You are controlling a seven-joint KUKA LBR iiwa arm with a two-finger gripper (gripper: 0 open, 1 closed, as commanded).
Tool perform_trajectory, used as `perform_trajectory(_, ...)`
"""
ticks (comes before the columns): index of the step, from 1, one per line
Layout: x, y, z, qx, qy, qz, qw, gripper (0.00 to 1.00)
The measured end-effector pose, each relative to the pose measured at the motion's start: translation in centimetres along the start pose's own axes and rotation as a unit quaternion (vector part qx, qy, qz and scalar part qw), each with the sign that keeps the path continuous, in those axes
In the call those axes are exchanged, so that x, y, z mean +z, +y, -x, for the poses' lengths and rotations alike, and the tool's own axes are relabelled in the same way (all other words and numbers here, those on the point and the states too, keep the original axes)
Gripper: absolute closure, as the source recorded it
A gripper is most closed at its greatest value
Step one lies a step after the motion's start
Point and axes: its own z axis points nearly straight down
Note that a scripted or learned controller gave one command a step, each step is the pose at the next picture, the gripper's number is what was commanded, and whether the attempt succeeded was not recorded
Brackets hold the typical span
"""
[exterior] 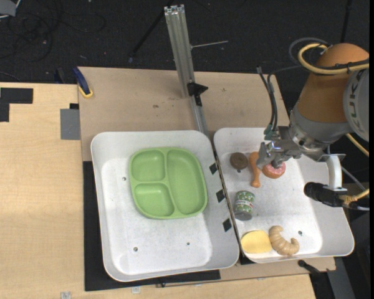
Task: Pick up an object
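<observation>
Hovering tool (pixel 273 156) seems to touch pink-red object (pixel 275 170).

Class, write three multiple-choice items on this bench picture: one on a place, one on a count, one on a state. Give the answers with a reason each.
1. Where does the green plate lie?
A. left bin
B. right bin
C. bare bench

2. How many compartments does the plate have?
A. two
B. three
C. five

3. How does the small can sit?
A. inside the plate
B. on the right bin's floor
C. outside both bins

Answers: 1 A, it rests on the left bin; 2 B, two small and one long; 3 B, it sits apart from the yellow piece.
</observation>
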Motion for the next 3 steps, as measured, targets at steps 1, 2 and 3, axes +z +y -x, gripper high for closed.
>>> perform_trajectory(1, -0.8, -0.7, -5.3, -0.001, 0.0, 0.0, 1.0, 1.0)
perform_trajectory(2, -1.1, -0.1, -11.5, -0.001, 0.0, 0.001, 1.0, 1.0)
perform_trajectory(3, 0.2, -0.2, -17.1, 0.0, -0.001, -0.001, 1.0, 1.0)
